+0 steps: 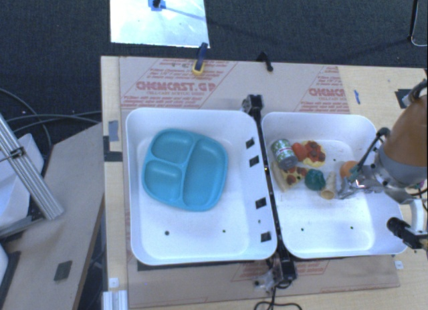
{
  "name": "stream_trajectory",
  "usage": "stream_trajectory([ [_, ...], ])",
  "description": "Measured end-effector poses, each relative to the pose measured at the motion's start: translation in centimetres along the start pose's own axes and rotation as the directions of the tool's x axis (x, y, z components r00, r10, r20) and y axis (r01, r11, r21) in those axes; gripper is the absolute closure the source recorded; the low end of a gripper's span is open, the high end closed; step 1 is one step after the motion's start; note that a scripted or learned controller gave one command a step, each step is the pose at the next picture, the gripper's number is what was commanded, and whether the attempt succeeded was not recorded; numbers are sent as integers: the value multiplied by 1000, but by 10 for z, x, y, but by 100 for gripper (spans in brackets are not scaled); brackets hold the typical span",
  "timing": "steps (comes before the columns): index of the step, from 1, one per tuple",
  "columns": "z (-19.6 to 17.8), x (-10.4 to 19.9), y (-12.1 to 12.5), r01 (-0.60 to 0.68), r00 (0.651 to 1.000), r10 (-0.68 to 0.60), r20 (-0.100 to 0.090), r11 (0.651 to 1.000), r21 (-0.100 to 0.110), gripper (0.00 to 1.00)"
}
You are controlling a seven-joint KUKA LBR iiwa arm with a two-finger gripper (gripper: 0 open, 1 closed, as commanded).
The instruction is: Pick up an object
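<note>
Bench item: two shallow white bins side by side on a printed brown board. Left bin [154, 235], beyond the central divider from the cluster: holds one blue sectioned plate [185, 169], lying flat toward the bin's upper left. Right bin [328, 235]: holds a tight cluster of small objects in its upper half. Taking the teal rounded object [315, 180] as landmark: a tin can with a green label [283, 153] lies on its side up and to the left of it; a red-and-orange piece [309, 150] lies above it, just beside the can; a flat yellowish piece [291, 178] lies touching or nearly touching its left side; a small tan object [327, 194] sits just below and to its right; a small orange object [348, 168] sits to its right. Arm: grey with an orange band [409, 131], entering to the right of the landmark. Gripper [344, 189]: low over the right bin, just right of the teal object and beside the tan and orange pieces. Finger spread: cannot be made out at this resolution; possibly touching the tan object, though no object is clearly seen between the fingers.
</note>
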State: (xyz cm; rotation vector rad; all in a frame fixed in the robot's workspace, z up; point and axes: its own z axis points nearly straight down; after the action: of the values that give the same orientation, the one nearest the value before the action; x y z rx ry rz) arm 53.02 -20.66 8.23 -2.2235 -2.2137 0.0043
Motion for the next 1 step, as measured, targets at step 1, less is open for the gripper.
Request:
stream_trajectory([
  [1, -2, 40, -40, 5, 1000, -5, -1, 1000, -3, 100],
])
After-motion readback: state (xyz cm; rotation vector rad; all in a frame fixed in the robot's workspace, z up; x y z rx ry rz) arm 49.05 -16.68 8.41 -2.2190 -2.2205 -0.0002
